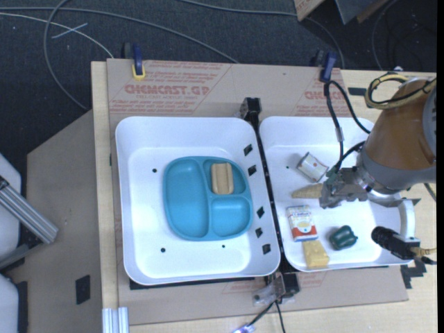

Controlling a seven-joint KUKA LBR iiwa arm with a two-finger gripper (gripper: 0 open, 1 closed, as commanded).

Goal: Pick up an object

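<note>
Right now your gripper [338,189] sits low in the right bin [281,144], over a tan wedge [306,192] (finger state impossible to tell), green object [342,238], red-and-white packet [302,224] and yellow block [316,255] nearby, blue tray [191,200] in the left bin [132,186].

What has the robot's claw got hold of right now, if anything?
It cannot be told. The gripper sits low in the right bin, right by a tan wedge-shaped piece, but no grip shows.
</note>
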